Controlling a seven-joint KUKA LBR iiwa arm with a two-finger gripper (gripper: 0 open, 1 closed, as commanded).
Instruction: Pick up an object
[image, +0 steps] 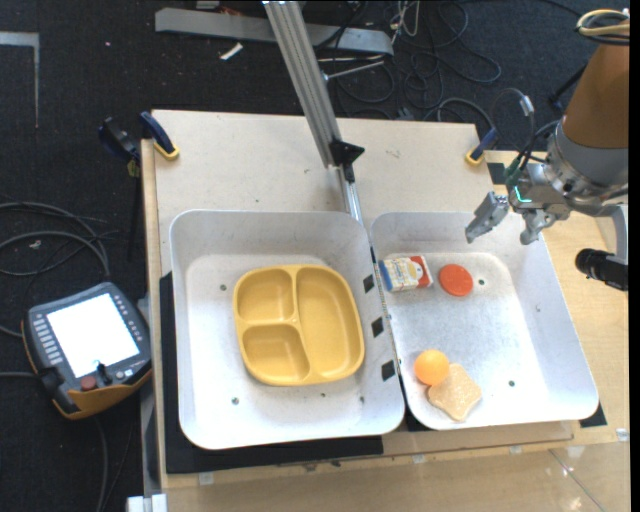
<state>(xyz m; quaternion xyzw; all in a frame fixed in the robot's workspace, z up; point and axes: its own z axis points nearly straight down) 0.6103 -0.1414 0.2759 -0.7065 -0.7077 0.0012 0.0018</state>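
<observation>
Bins side by side on the table (250, 150), seen from above. My jaws (509, 222) hang spread apart, with nothing between them, over the far edge of the right bin (560, 340); one finger (487, 217) reaches left, the other sits at right. Four things lie in the right bin. Carton (405, 273), far left, just beside the red disc (457, 280) to its right. Orange ball (432, 367), near side, touching the tan bread piece (455, 393) on its near right. My jaws are nearest the red disc and well apart from the ball. Left bin (200, 260) holds a yellow tray (298, 324) with three compartments. Pendant (88, 345) lies on the floor, left of the table.
</observation>
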